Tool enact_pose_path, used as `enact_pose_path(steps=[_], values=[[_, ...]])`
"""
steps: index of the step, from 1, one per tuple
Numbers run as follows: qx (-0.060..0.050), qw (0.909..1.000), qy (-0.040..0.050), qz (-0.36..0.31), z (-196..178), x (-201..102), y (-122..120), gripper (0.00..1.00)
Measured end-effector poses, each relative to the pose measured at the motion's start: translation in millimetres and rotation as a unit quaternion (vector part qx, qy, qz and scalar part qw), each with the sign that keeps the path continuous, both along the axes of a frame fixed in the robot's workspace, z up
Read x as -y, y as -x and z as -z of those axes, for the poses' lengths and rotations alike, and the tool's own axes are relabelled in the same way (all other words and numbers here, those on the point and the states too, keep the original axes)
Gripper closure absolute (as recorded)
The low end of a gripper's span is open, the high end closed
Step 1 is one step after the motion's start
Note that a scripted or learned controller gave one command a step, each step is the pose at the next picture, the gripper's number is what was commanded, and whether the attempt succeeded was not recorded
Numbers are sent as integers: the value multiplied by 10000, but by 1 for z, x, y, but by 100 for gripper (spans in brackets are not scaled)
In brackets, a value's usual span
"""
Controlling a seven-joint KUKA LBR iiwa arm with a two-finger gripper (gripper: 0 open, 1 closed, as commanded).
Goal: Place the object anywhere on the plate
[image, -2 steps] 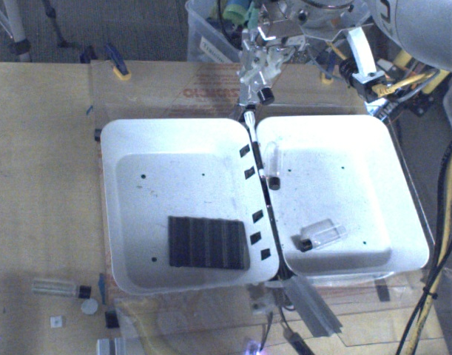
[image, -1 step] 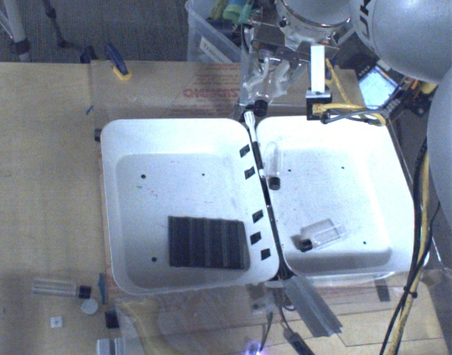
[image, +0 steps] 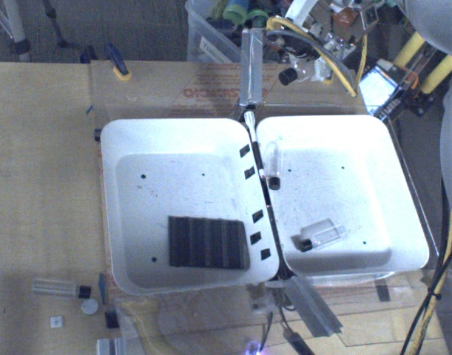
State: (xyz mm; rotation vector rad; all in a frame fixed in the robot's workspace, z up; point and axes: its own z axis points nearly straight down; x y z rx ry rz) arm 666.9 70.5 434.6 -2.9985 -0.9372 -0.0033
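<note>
A curved grey section of the robot arm [image: 433, 9] shows at about one o'clock, high in the camera view (its surface pale and rounded), with the frame edge cropping it.

— How many bins on the bench?
— Two white bins, side by side: the left bin [image: 122, 198] and the right bin [image: 373, 191].
— And in the left one?
— One dark ridged plate [image: 207, 242].
— The right one?
— Two clear vials with dark caps: one vial by the divider [image: 271, 165], another vial nearer the front [image: 322, 235].
— Anything on the bench outside them?
— One more clear tube [image: 55, 287] lies at the front left, among several small bits too tiny to count reliably.
</note>
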Motion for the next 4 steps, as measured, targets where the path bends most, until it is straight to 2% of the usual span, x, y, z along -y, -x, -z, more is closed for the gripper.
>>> enact_pose_path(steps=[1, 2, 3, 4], values=[[-27, 9907, -6, 1362, 43, 90, 34, 100], [-27, 9906, 1, 1369, 158, 66, 48, 100], [-16, 9820, 2, 1887, 165, 5, 94, 100], [-16, 9792, 3, 2028, 205, -40, 94, 100]])
